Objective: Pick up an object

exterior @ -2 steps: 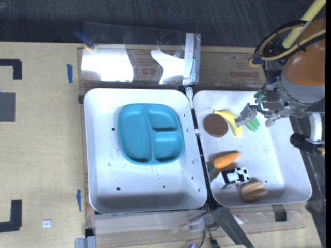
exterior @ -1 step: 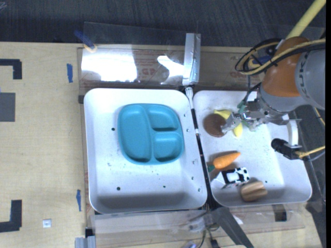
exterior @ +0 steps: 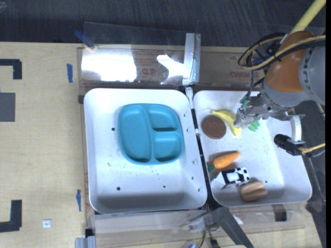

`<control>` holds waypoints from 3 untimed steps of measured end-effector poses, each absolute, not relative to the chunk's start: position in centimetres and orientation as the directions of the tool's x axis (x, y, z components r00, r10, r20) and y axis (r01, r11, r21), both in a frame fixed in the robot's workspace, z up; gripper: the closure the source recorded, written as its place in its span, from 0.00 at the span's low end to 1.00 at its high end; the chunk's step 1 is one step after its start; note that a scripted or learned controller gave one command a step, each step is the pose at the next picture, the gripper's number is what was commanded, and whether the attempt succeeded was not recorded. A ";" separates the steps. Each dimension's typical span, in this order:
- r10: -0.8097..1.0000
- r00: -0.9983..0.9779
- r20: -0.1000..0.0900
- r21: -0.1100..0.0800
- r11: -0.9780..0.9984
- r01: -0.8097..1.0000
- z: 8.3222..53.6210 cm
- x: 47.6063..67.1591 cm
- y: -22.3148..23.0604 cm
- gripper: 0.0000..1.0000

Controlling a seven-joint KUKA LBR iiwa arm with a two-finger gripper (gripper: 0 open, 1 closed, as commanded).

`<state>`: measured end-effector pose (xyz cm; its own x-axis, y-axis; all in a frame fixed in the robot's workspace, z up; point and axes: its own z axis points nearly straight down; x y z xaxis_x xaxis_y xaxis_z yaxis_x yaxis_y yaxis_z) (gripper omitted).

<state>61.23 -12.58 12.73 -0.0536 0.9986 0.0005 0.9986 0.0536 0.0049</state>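
Gripper (exterior: pixel 249 115) low in right shallow white bin (exterior: pixel 289 187), over end of yellow plastic banana (exterior: pixel 227 120) (brown round disc (exterior: pixel 213 127) alongside); grip state cannot tell, possibly touching banana. Orange carrot (exterior: pixel 226 160) nearer front.

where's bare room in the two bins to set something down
Left bin: a bare floor band rings the blue divided plate, widest along the near wall. Right bin: bare floor right of the carrot. Crowded: its left side, with cookie, banana, cow toy, bread roll, and the hand.
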 end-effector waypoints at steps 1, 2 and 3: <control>0.999 -0.054 0.001 0.004 0.054 0.999 12.7 61.2 -12.6 0.00; 0.999 -0.035 -0.002 0.014 0.035 0.999 9.3 63.8 -12.7 0.00; 0.999 -0.033 -0.001 0.022 0.033 0.999 10.5 64.0 -12.7 1.00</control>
<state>64.00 -12.72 10.53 -0.0334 0.9994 -0.0008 0.9992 0.0334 0.0223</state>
